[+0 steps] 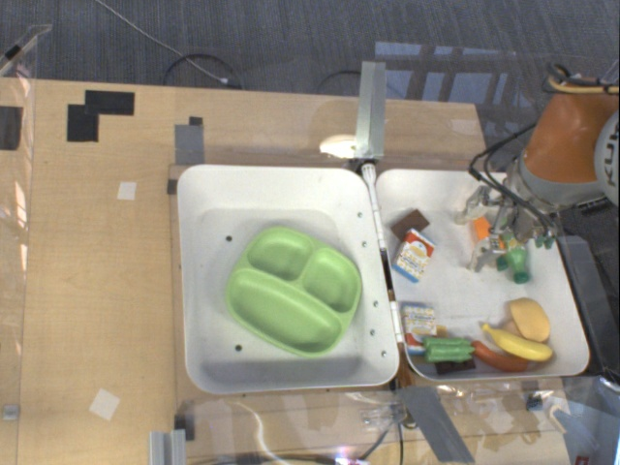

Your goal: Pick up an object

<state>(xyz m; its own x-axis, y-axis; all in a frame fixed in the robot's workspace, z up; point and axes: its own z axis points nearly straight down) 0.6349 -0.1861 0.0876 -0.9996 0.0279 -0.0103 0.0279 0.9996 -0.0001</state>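
The gripper's (504, 231) metal fingers (481, 257) hang slightly spread over the right white bin (441, 289), gripping nothing I can make out. A small green plastic bottle-shaped toy (519, 264) sits at their four o'clock, an orange piece (480, 228) at ten, probably candidates.

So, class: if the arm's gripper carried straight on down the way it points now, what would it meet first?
Probably the small green object lying just under the gripper, with a small orange piece beside it on the right bin's floor. Depth is hard to judge from this slanted view, so it might reach bare floor instead.
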